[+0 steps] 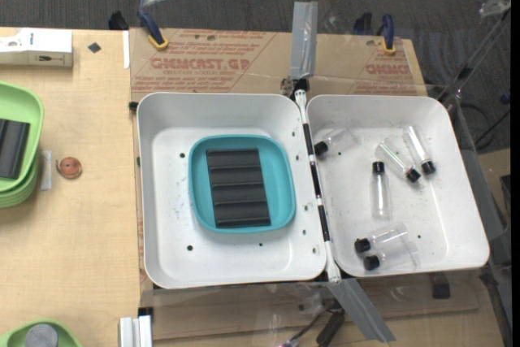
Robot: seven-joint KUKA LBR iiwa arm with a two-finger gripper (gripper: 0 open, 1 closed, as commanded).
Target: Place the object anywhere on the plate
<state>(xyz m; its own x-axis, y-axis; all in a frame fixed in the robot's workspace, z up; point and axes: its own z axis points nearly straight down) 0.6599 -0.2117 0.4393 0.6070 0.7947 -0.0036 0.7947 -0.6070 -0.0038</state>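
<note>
A teal plate (200,193) with rounded corners lies in the middle of the left white bin (162,256). A black ridged insert (238,187) covers the plate's centre. Several clear vials with black caps lie scattered on the floor of the right white bin (455,248). One vial (379,193) lies near that bin's middle, pointing front to back. Two vials (385,240) lie side by side near the front edge. Two more vials (417,144) rest toward the back right, and another vial (335,141) lies by the left wall.
A green tray (18,175) holding a dark block sits at the far left of the wooden bench. A white box (36,49) and a small copper disc (70,167) lie near it. Cardboard (211,61) held by clamps stands behind the bins.
</note>
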